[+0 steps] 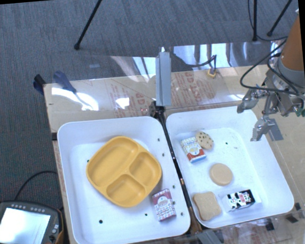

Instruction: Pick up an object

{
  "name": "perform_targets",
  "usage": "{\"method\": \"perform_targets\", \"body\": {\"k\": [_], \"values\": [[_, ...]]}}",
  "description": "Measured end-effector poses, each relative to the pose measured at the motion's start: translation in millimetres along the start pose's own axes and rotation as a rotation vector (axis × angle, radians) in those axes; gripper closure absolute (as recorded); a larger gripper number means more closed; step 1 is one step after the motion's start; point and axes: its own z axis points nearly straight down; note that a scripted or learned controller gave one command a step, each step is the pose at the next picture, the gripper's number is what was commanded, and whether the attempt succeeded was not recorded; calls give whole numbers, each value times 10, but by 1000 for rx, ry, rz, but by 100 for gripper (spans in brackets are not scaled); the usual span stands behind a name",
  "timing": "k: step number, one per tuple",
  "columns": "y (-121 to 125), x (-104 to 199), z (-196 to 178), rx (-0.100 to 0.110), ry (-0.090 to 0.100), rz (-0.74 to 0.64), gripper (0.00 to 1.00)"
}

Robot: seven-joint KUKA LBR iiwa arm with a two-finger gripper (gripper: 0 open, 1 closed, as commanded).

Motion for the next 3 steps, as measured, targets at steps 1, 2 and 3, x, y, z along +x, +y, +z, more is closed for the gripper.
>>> {"method": "perform_targets", "body": {"k": [1,2,3], "values": [[46,-19,1635,2,-6,6,0],[84,-23,1558,0,-4,-3,100],[925,109,849,-1,-4,-253,100]]}}
